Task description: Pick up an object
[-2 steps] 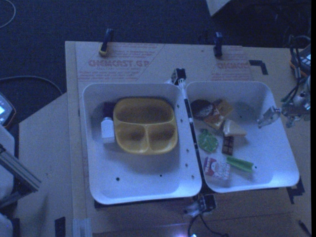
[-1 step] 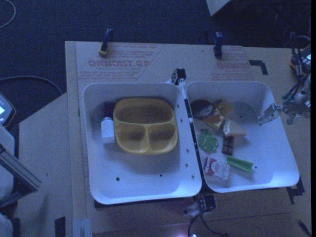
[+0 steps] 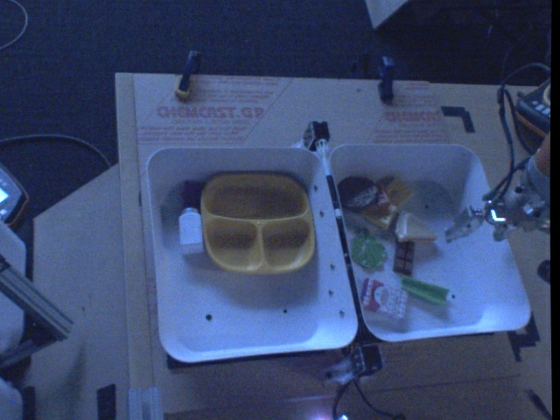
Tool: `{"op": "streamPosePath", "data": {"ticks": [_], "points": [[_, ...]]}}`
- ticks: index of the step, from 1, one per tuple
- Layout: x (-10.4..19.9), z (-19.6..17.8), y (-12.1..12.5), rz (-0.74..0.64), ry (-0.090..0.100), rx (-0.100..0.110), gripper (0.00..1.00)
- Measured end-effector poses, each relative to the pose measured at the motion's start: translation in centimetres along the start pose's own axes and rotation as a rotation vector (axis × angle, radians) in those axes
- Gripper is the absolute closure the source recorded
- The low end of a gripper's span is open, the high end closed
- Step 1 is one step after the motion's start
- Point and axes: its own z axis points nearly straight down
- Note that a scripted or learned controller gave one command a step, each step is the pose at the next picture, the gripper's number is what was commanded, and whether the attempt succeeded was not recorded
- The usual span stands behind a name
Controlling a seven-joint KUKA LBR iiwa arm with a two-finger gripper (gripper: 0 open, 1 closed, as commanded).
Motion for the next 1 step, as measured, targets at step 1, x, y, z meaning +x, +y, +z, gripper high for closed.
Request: {"op": "streamPosePath", "data": {"ticks": [1], "points": [[-0.39,4.97,0.88,-0.001,0.0,-0.001,0.0]]}}
